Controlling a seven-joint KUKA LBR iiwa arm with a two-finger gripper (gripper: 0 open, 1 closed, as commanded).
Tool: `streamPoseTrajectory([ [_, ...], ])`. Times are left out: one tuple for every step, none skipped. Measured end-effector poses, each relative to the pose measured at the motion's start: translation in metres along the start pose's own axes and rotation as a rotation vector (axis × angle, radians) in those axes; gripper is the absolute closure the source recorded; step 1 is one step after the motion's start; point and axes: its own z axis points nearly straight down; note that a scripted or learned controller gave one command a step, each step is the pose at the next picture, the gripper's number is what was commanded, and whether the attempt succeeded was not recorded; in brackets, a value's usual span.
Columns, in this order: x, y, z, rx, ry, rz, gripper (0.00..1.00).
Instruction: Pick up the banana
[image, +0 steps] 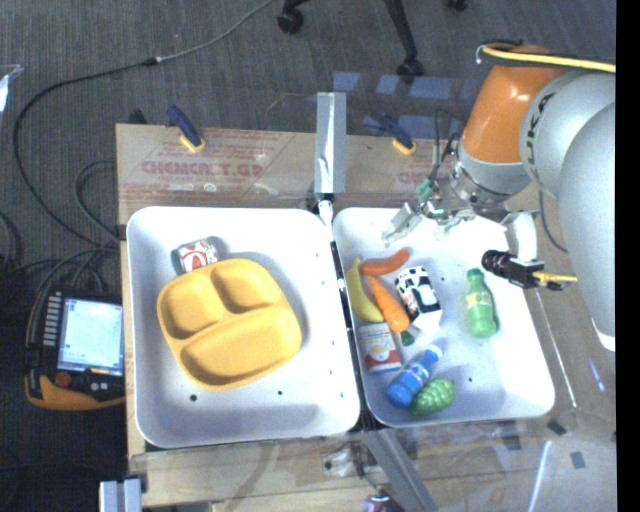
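Bananas like this curved yellow banana (362, 296) are light, fairly firm along the body, smooth-skinned and easily bruised, so my judgement is that a gentle pinch across the middle of its curve would suit best, with the fingers set crosswise to its length. That will be awkward: it lies along the left wall of the right-hand shallow white bin (520, 395), below and to the left of the hand (408, 222), and an orange carrot-shaped piece (389, 304) lies against its inner side, while a red-orange sausage-shaped piece (386, 264) crosses near its upper end.

The grey metal hand hangs over the upper part of that bin, apart from the banana, with nothing between its fingers; whether those fingers are spread or pressed together I cannot tell.

Counted: one banana, one carrot piece, one sausage piece, one small black-and-white box (418, 291), one green plastic bottle (481, 304), one blue bottle with a white cap (413, 377), one knobbly green fruit (433, 396) and one small red-labelled can (379, 349), all below the hand. Far to its left, the other white bin (150, 400) holds one yellow divided plastic tray (230, 322) and one red-and-white can (197, 254). Two bins stand on the bench (220, 170).
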Motion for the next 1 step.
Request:
streamPoseTrajectory([
  [0.0090, -0.0408, 0.0741, -0.017, -0.011, -0.325, 0.00],
])
